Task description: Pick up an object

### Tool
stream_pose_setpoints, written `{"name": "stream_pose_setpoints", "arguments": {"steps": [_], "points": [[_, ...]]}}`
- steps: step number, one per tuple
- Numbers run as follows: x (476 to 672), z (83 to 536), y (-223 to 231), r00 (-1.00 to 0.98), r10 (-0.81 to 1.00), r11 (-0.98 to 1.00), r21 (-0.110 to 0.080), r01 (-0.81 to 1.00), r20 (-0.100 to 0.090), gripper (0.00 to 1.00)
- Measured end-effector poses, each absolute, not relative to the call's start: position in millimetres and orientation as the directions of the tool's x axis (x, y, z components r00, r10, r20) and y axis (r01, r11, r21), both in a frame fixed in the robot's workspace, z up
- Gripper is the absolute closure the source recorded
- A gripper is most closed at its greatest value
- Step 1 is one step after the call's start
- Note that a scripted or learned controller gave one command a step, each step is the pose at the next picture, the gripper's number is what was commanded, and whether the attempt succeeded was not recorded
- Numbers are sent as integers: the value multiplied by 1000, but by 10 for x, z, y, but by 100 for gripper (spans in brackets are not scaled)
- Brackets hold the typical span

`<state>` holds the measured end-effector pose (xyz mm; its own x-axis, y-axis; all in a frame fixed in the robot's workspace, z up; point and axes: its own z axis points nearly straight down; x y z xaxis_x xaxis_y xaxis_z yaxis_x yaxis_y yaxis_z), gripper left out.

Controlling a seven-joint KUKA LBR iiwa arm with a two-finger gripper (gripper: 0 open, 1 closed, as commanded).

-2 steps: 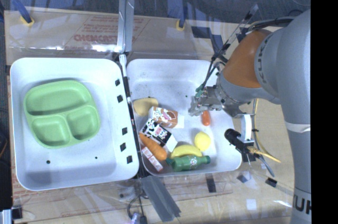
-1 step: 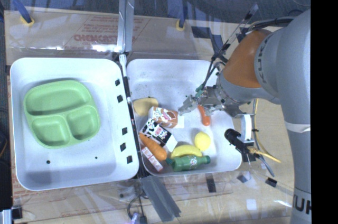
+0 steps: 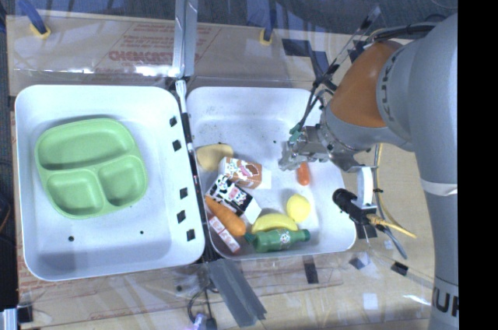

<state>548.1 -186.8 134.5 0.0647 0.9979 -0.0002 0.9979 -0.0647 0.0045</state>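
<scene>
small orange-red piece [image 3: 303, 175], just below hand [image 3: 294, 157], right bin [image 3: 257, 107]

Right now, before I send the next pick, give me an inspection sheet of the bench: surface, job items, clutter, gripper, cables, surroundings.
Surface: two white bins side by side; left bin, right bin.
Job's things: heap at right bin's near end: carrot, banana, lemon, green bottle, cow-print carton, small orange piece.
Clutter: green divided tray in left bin.
Gripper: gripper low over right bin, beside the orange piece; finger state unclear.
Cables: thin cables along the wrist.
Surroundings: dark floor beyond.
</scene>
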Motion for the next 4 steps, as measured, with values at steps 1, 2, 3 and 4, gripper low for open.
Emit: {"name": "stream_pose_setpoints", "arguments": {"steps": [1, 2, 3, 4], "points": [[5481, 1345, -1867, 65, 998, -65, 4, 998, 0, 0], [5498, 945, -1904, 34, 999, -34, -9, 999, 3, 0], [5496, 1007, -1894, 29, 1000, -29, -15, 999, 5, 100], [5723, 886, -2054, 196, 981, -196, -6, 981, 0, 100]]}}
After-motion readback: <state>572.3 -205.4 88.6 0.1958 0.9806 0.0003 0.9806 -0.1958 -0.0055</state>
